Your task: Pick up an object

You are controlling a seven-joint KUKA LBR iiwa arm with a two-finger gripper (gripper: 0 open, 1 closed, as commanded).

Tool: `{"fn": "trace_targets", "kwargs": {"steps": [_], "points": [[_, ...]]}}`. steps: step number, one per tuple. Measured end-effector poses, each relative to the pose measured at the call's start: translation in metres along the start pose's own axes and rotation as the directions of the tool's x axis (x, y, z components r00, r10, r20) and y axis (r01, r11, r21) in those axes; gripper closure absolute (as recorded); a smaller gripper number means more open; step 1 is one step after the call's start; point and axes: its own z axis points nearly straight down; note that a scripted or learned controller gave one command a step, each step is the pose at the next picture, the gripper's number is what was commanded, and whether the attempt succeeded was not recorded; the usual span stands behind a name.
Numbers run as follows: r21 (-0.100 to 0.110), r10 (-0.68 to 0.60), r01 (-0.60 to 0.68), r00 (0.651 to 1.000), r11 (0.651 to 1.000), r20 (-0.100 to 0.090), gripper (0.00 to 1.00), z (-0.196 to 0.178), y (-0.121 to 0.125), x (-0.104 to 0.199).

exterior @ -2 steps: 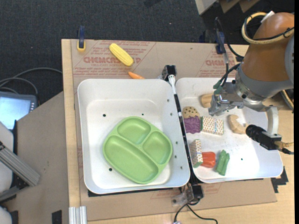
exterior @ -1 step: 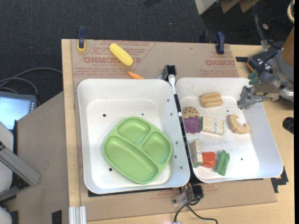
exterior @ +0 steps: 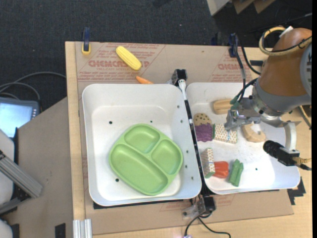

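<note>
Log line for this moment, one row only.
arm: over right bin | hand: above wafer piece | green divided plate: left bin | corn: on bench

Green divided plate (exterior: 145, 158) in left bin (exterior: 94, 133); yellow corn cob (exterior: 128, 57) on cardboard (exterior: 74, 108) behind it.

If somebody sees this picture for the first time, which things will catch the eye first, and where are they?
The big green divided plate lying in the left bin stands out most. Next comes the grey and orange arm reaching in from the right, its pincer low over the small toy foods crowded in the right bin. A yellow corn cob lies on the cardboard behind the bins.
</note>
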Motion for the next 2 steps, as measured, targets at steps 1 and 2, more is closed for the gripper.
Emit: {"fn": "trace_targets", "kwargs": {"steps": [1,2], "points": [[-0.015,0.004,-0.004,1.000,1.000,0.005,1.00,-0.031,0.002,-0.025],[-0.004,0.001,-0.001,1.000,1.000,0.000,1.00,0.015,0.007,-0.015]]}}
